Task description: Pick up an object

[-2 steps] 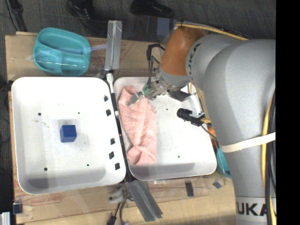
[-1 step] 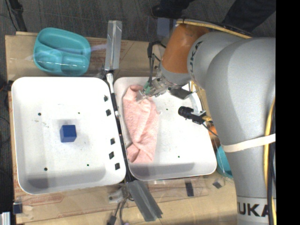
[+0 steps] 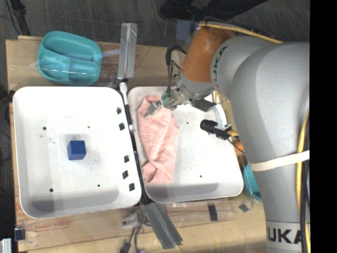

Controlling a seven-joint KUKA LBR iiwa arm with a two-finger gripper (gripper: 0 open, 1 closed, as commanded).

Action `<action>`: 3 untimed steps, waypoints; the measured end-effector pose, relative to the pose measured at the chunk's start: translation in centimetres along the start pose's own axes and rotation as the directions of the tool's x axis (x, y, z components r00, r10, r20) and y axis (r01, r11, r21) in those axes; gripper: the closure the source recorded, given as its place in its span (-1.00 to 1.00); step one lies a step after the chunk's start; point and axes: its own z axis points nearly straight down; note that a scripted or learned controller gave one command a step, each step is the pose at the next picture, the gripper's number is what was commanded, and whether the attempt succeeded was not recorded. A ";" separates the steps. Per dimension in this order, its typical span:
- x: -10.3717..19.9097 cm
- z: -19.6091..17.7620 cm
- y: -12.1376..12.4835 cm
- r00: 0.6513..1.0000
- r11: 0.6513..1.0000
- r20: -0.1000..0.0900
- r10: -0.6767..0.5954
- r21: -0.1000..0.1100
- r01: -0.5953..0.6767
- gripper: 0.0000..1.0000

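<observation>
At the near edge of the desk [image 3: 79, 223] some grey metal strips [image 3: 160, 225] lie between the two bins and stick out toward me. Above them sit the two shallow white bins side by side. The left bin [image 3: 31, 194] carries a small blue cube [image 3: 77, 149], which rests a little left of the middle of the bin floor, well apart from every wall. The right bin [image 3: 210, 186] carries a pink cloth [image 3: 162, 141]; it lies crumpled along the left wall of this bin, from near the front left corner up to the far left corner. The big grey arm [image 3: 268, 104] comes in from the right and covers the right wall of the right bin. Its orange band [image 3: 199, 57] is over the far edge of that bin, and a black cable plug [image 3: 209, 125] hangs under the wrist above the bin floor. The jaws [image 3: 158, 107] are low at the far end of the cloth, at the far left corner of the right bin, and they touch or almost touch the fabric. I cannot tell if they are spread or pressed together, or if some cloth is between them. At the far left corner of the desk lies a teal plastic tray [image 3: 68, 57], outside the bins. A grey metal bar [image 3: 126, 49] stands beside it, in line with the gap between the bins.
</observation>
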 end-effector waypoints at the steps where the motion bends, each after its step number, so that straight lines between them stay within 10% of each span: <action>1: -2.1 1.2 -5.6 1.000 1.000 -0.002 -0.025 0.003 0.025 -1.00; 2: -2.0 0.1 -5.5 1.000 1.000 -0.002 -0.030 0.003 0.030 1.00; 3: 4.3 -8.9 0.7 0.997 0.997 -0.002 -0.079 0.002 0.079 1.00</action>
